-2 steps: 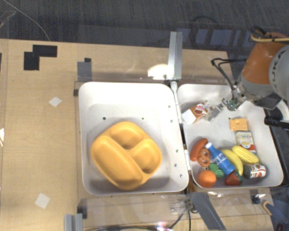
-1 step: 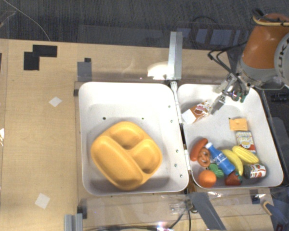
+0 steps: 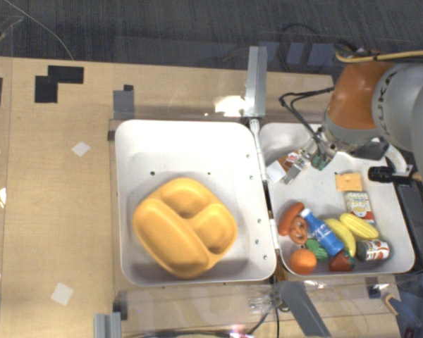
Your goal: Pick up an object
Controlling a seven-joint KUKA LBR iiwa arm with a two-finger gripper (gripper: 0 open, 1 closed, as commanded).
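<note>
Claw (image 3: 301, 165) over right bin (image 3: 402, 210), small red-white packet (image 3: 291, 163) touching fingertips; grip state unclear.

small red-white packet (image 3: 292, 163) | lying flat | right bin, upper-left corner

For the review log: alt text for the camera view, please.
The gripper hangs low over the right bin, beside a small red-and-white packet. Toy foods cluster at that bin's near end; a yellow divided tray sits in the left bin.

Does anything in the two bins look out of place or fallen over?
Nothing looks spilled or damaged. The can lies on its side in the right bin, among toy food piled loosely. The yellow divided plate sits flat.
</note>
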